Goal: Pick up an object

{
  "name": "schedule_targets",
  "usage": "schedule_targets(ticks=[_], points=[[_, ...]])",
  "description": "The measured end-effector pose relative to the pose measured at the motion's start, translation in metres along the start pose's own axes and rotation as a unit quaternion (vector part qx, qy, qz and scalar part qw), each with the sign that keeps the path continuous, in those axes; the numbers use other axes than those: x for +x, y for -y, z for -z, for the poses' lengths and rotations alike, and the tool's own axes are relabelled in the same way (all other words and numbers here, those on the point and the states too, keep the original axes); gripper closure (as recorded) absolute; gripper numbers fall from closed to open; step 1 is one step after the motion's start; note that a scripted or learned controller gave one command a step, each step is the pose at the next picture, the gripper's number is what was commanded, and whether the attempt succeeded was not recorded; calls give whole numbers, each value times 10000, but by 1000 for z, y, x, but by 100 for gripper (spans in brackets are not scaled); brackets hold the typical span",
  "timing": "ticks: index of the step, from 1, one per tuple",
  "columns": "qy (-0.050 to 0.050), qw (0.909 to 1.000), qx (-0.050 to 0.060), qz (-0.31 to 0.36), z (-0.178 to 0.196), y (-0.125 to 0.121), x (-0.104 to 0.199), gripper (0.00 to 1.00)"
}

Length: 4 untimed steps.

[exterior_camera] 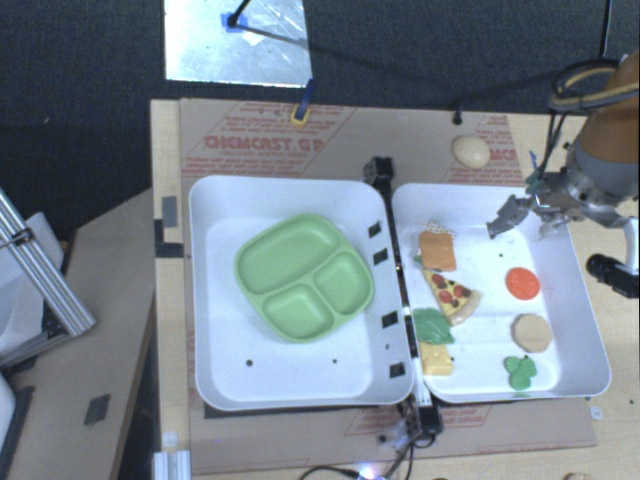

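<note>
Tray (304, 278) green, in left bin (215, 268); toy foods in right bin (580, 298); fingers (500, 224) state unclear.

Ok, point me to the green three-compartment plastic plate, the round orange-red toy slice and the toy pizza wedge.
Green three-compartment plastic plate (304, 276): camera view, on its central dividing ridge.
Round orange-red toy slice (522, 283): camera view, middle of its face.
Toy pizza wedge (452, 295): camera view, on its topped surface.
</note>
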<state>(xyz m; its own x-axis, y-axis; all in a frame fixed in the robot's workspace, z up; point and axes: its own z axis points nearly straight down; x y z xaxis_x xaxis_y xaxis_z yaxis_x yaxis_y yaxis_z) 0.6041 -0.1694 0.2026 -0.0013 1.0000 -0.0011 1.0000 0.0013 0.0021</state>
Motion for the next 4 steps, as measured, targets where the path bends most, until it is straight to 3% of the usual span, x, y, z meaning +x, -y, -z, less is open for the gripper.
schedule_targets(ticks=[2,3,4], points=[[-3,10000,6,-1,-112,0,-1,0],[-2,10000,-9,-3,-100,-1,-1,100],[-2,10000,-7,-11,-48,8,-4,100]])
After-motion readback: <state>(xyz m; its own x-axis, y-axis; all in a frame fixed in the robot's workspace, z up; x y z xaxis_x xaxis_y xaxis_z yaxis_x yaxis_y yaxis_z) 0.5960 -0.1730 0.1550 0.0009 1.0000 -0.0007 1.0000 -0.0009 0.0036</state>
